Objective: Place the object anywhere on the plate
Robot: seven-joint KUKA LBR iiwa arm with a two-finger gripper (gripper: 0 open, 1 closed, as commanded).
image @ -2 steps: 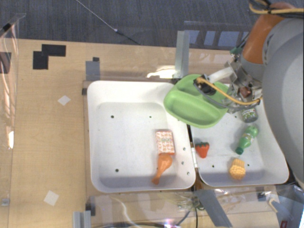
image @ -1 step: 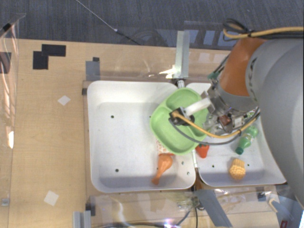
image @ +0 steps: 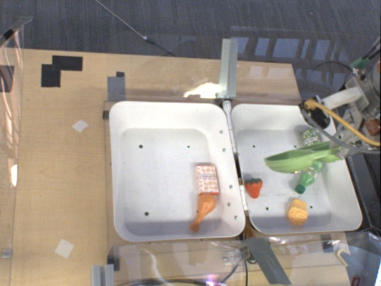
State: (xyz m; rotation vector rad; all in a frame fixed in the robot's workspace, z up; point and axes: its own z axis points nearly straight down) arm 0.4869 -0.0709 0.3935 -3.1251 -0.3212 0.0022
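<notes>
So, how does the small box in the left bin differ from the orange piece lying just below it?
The box is flat and rectangular, with a red-and-white pattern; the orange piece is plain orange, rounded at its top and tapering to a thin end. The box lies nearly straight up and down in the view, while the orange piece slants toward the lower left. Both lie in the left bin, close to its right wall, and they appear to touch.

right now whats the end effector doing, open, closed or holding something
End effector: at the right bin, meeting the edge of the green plate; open or closed cannot be told.
</notes>
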